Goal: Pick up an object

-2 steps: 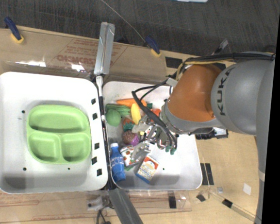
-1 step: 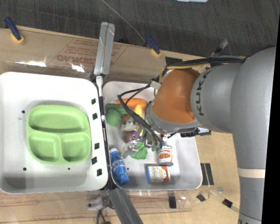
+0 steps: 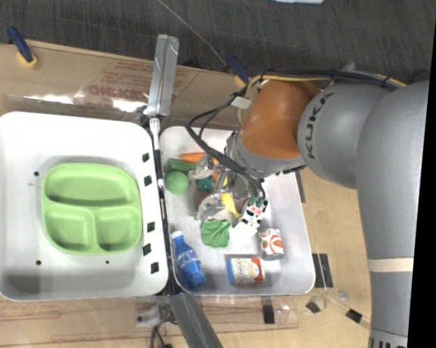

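Observation:
My gripper (image 3: 218,194) reaches down into the right bin (image 3: 297,237), under the orange wrist band (image 3: 276,120). It sits in a cluster of small items: a yellow piece (image 3: 231,203), a green leafy toy (image 3: 215,232) just below it, and a black-and-white toy (image 3: 255,213) to its right. A green ball (image 3: 176,182) and an orange carrot-like piece (image 3: 193,157) lie to its left. The gripper's body hides whatever is directly beneath it.
A blue bottle (image 3: 188,260), an orange-and-blue can (image 3: 244,269) and a red-and-white can (image 3: 272,243) lie along the right bin's near side. The left bin (image 3: 12,189) holds a green divided tray (image 3: 92,208). Cables (image 3: 207,119) loop off the wrist.

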Available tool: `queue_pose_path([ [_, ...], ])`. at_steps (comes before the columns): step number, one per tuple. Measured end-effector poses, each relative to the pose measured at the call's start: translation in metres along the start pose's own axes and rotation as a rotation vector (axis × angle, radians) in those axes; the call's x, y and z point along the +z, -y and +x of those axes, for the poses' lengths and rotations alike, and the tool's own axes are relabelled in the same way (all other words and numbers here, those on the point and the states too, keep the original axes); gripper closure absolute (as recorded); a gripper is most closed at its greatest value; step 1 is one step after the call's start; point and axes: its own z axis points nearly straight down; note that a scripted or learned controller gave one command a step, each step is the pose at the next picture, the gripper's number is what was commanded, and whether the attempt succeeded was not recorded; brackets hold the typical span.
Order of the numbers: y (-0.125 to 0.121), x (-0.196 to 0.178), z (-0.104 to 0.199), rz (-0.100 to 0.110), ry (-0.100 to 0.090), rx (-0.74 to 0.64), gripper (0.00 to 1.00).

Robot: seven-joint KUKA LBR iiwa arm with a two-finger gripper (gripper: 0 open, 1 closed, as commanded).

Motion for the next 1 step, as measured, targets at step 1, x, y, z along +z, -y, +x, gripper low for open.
queue_pose_path([
  [1, -0.015, -0.0019, 0.067, 0.004, 0.007, 0.15, 0.0],
])
